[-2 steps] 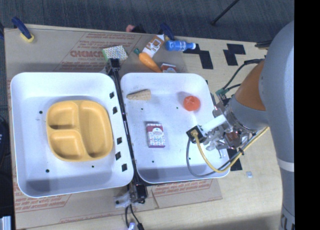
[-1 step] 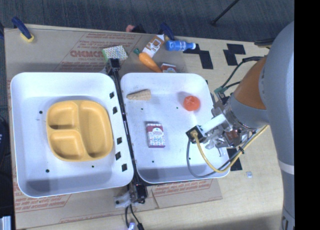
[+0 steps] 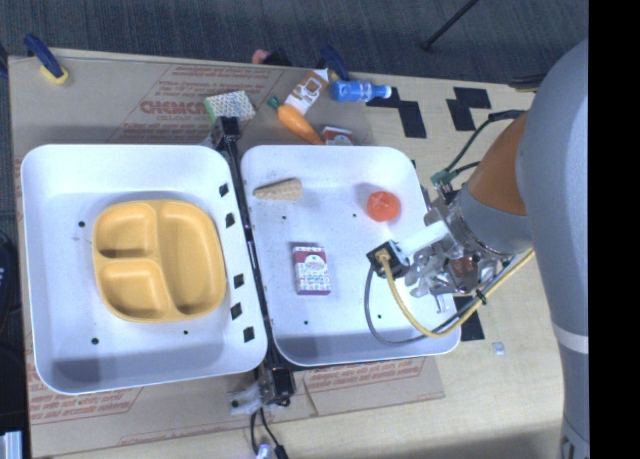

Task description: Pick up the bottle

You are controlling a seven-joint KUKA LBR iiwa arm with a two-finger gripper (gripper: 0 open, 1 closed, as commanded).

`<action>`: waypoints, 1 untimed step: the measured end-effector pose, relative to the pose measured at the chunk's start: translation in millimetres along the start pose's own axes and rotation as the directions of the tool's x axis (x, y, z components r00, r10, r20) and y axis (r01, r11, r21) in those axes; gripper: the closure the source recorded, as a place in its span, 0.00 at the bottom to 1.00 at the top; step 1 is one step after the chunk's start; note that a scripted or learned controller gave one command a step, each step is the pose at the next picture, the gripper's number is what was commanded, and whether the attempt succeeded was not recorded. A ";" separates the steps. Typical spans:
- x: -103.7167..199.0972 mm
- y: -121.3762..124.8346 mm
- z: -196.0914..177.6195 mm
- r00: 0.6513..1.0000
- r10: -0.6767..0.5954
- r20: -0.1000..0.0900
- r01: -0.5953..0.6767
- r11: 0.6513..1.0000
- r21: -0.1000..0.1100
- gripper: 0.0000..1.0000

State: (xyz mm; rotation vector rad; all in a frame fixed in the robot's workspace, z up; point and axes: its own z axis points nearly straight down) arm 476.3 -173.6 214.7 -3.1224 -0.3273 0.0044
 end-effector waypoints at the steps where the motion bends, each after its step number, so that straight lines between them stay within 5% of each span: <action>1: -6.5 27.1 19.6 1.000 0.002 0.002 -0.002 1.000 0.004 1.00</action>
